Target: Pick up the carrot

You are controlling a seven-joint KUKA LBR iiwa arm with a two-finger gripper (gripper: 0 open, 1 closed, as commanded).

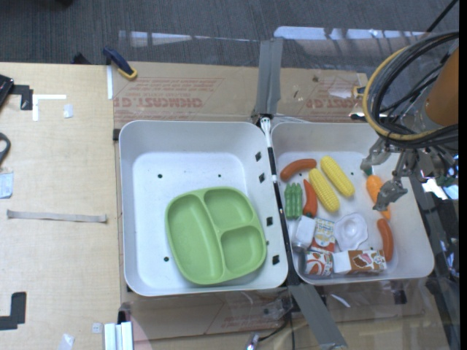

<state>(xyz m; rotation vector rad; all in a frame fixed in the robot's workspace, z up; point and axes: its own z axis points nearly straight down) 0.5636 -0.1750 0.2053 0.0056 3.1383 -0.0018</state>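
A light wooden bench (51,254) carries two shallow white bins. The left bin (139,217) holds a green three-compartment plastic plate (216,233). The right bin (419,257) holds toy food: a green pod (293,200), red sausages, two yellow corn cobs (330,181), and packets. Near its right wall lies the small orange carrot (373,188). The metal pincer (384,175) hangs directly over it, fingers spread wide, gripping nothing.

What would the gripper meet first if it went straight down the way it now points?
Probably the carrot: the gripper hangs right over it in the right bin, fingers spread. Depth is hard to judge from this slant.
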